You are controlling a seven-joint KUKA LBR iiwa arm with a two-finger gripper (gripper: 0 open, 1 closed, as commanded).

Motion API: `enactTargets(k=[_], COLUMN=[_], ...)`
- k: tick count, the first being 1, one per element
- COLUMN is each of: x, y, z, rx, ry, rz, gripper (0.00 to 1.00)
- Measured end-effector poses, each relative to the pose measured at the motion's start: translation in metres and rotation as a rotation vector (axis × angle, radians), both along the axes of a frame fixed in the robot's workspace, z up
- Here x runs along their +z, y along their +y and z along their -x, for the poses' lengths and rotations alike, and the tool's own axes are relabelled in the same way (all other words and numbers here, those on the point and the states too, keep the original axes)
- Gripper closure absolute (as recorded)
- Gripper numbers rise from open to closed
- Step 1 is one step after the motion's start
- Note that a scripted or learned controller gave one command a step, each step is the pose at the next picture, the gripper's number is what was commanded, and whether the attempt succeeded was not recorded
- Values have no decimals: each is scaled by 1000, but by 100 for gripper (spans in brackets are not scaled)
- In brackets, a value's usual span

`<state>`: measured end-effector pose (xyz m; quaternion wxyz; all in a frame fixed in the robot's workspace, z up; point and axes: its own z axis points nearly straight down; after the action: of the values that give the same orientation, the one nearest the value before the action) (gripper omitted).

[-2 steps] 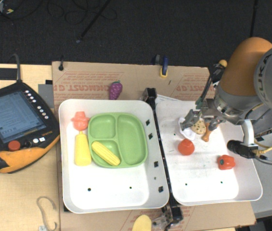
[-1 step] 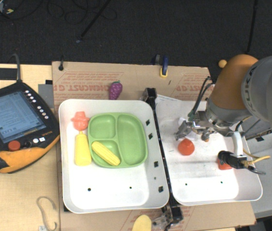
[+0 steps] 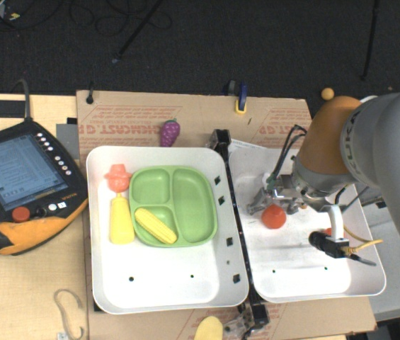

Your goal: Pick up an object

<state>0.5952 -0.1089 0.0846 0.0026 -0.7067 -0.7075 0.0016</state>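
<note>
**Red ball right at your fingertips, in the shallow white bin under the arm.**
The small round red ball point(image 3: 274, 218) sits just below your gripper point(image 3: 275, 204). The fingers point(image 3: 257, 205) look spread to either side of it, not pinching, though you can't tell whether they touch it. Being round, it gives you no long axis to align with. Bare bin floor point(image 3: 292, 275) lies open beyond the ball, and the bin's dividing wall point(image 3: 236, 211) stands near the farther finger.

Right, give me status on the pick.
Gripper low in right bin. Red ball just under it, hold not confirmed. Other toys over in left bin, none in the way.
</note>
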Motion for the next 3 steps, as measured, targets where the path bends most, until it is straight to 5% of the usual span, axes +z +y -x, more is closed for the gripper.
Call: enactTargets(k=[1,3], x=[12,103], y=[-2,-10], z=[0,13], rx=[-4,-10], ry=[-2,-7], rz=[-1,1], gripper=[100,100])
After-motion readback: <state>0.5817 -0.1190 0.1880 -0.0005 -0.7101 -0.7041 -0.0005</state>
